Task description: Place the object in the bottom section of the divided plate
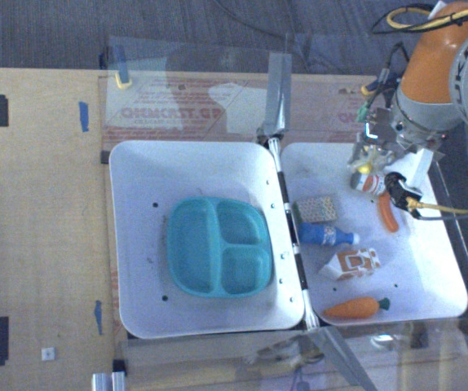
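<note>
A teal divided plate [218,245] lies in the left bin [136,177], with one long section on its left and two smaller ones on its right. My gripper [369,168] is low over the far part of the right bin [442,287], far from the plate. Right under it is a small yellow, white and red item [366,180], partly covered by the gripper; whether it is held cannot be told.
The right bin also holds a grey speckled block [317,209], a blue bottle [325,235] on its side, a small white and brown carton [353,263], a toy carrot [355,307] near the front wall and a small orange piece [389,215]. A ridge [287,218] separates the bins.
</note>
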Controlling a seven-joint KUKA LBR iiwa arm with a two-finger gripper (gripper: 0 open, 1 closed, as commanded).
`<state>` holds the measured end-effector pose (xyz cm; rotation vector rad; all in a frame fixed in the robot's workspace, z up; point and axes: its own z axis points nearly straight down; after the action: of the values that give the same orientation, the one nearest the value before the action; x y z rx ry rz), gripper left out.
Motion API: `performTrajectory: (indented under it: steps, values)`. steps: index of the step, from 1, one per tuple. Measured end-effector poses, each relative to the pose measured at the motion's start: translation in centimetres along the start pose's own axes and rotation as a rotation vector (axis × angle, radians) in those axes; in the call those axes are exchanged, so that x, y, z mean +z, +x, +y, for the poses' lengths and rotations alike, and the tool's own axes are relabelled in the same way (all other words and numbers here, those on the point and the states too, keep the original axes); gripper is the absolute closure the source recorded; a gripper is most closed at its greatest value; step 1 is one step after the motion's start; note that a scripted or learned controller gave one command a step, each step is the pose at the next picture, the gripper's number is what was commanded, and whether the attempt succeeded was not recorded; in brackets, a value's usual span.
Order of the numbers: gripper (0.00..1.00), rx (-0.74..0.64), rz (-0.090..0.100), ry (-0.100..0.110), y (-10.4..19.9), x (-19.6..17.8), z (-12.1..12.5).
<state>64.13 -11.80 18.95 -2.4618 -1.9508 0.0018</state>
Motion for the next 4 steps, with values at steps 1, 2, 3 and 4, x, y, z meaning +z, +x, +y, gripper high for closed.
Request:
performTrajectory:
  steps: [1, 2, 3, 4]
  values:
    - [1.0, -0.164, 0.0, 0.0, 5.6, -5.4, -4.3]
    - [1.0, -0.276, 0.001, 0.0, 7.9, -4.0, -18.5]
    - [1.0, -0.094, 0.0, -0.001, 13.6, -10.6, -19.9]
    - [1.0, 0.018, 0.0, 0.0, 22.1, -13.3, -21.9]
